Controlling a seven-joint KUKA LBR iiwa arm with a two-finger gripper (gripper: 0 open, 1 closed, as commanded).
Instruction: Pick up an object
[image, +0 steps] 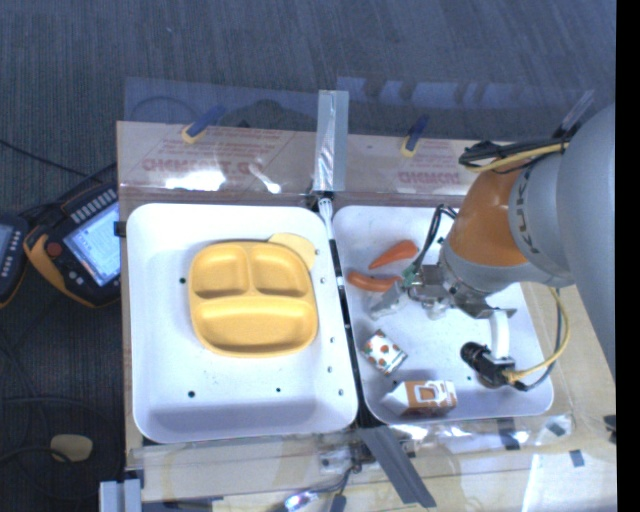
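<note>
Overhead slanted view of a tabletop w/ two shallow white bins side by side. Left bin (150, 400) holds a yellow divided plate (253, 298), lying flat near its centre. Right bin (535, 395) holds several small items: an orange carrot (393, 254) toward the far edge, a red-orange piece (366, 282) just beside it, a small patterned can (383, 351) on its side mid-bin, and a brown-and-white box (431, 396) near the front edge. Grey arm w/ orange band reaches in from the right; its tool (418, 291) hangs low near the carrot. Can't tell if the tool is spread or pressed together.
</note>
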